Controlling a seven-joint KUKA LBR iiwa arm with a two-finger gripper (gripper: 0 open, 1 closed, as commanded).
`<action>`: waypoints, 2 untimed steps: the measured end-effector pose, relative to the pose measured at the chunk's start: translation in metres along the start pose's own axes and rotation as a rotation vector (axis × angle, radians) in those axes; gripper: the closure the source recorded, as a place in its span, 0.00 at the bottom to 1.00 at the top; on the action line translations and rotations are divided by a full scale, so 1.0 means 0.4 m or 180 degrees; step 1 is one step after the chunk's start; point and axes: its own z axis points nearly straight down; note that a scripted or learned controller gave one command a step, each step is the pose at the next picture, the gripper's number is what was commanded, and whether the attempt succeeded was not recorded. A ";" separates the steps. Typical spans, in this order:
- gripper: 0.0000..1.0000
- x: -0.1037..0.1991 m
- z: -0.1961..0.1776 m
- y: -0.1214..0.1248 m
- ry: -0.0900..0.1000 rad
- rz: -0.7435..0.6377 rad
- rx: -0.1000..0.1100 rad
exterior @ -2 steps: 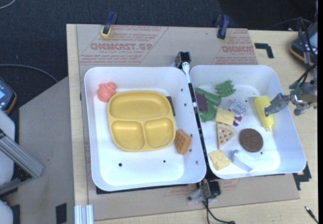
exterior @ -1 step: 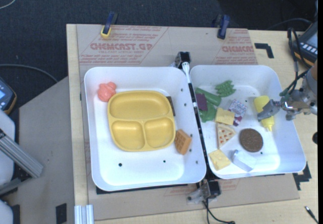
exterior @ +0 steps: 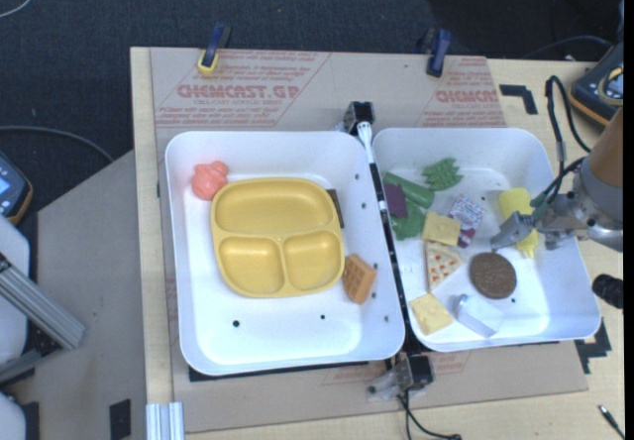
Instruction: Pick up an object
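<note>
Gripper (exterior: 528, 230) low over the right bin (exterior: 570, 319), reaching in from the right as I watch from the remote console: its grey fingers hang just above the bin floor, beside a small yellow piece (exterior: 527, 244) and just right of the brown round cookie (exterior: 492, 275). I cannot tell from this slanted overhead view whether the fingers are spread or closed, and nothing shows plainly between them, so I count no object as picked.

Candidates crowd the right bin. A yellow block (exterior: 514, 202) sits near the far side of the fingers; a cheese wedge (exterior: 441, 228), a pizza slice (exterior: 441, 264) and a second cheese piece (exterior: 430, 312) lie to the left of the cookie. Green leafy pieces (exterior: 441, 173) and a purple item (exterior: 394, 198) rest toward the far left corner, with a small wrapped packet (exterior: 466, 209) between them and the yellow block. A grey-white piece (exterior: 474, 317) lies near the front.

Over in the left bin (exterior: 188, 230), a yellow divided tray (exterior: 275, 236) sits mid-bin, a pink toy (exterior: 208, 179) touching its far left corner and a waffle piece (exterior: 359, 278) just beside its near right corner.

My judgement: the task is at the reach-and-descend stage. Everything lies on the bin floors; closing on one item, most likely the small yellow piece or the cookie, and lifting it clear are what remain.
</note>
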 end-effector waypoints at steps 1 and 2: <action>0.00 -0.005 0.109 -0.008 -0.0001 0.0001 0.0000; 0.00 -0.005 0.149 -0.003 -0.0005 0.0001 -0.0027</action>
